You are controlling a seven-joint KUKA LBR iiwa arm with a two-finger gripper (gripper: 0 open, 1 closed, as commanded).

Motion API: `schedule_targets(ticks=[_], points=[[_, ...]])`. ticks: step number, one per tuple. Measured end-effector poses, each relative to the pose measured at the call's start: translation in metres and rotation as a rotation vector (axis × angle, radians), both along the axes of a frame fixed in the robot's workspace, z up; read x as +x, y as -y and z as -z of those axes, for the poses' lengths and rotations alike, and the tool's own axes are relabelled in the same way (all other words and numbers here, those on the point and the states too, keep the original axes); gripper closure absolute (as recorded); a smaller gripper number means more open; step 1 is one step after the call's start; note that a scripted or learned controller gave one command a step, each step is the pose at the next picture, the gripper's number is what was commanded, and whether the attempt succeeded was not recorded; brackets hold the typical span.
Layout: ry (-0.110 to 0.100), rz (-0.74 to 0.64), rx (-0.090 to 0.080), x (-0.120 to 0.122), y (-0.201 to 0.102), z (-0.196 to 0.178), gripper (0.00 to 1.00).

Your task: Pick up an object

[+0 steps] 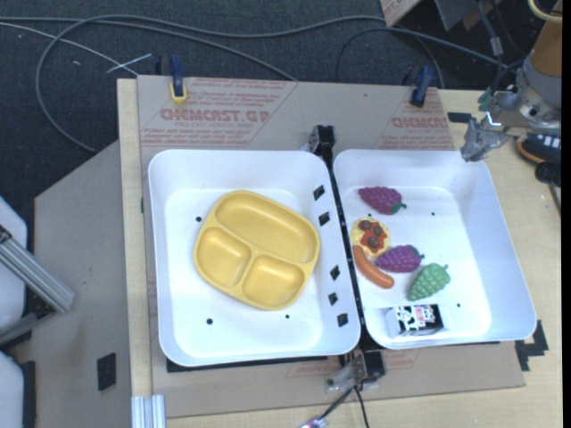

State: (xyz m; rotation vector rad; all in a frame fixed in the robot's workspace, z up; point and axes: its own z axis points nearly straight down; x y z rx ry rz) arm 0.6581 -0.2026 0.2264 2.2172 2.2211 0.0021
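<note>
Nothing is being carried yet, so the pick looks to be at its very start. The gripper is hanging up at the far right corner of the right bin, just over its rim, and from this slanted view nobody can tell how it is set; what is plain is that no object is sitting in it. All the candidates are lying on the floor of that right bin, well apart from the tool: a purple grape bunch toward the far side, a small pizza slice near the divider, a hot dog just below it and touching or nearly touching a second purple grape bunch, a green grape bunch just beside that, and a small black-and-white box at the near edge. Over in the left bin a yellow divided plate is resting, untouched. So, judging by the layout, everything is left to do: the arm is needing to swing inward over the toys, choose one, drop, close and lift. The clustered hot dog and grapes could be making a clean grab awkward; the lone purple bunch at the far side is looking the easier target.
</note>
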Motion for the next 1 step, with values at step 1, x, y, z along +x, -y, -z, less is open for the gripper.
schedule_targets(ticks=[1], points=[[-0.006,-0.003,0.004,-0.0107,-0.0562,0.0089,1.00]])
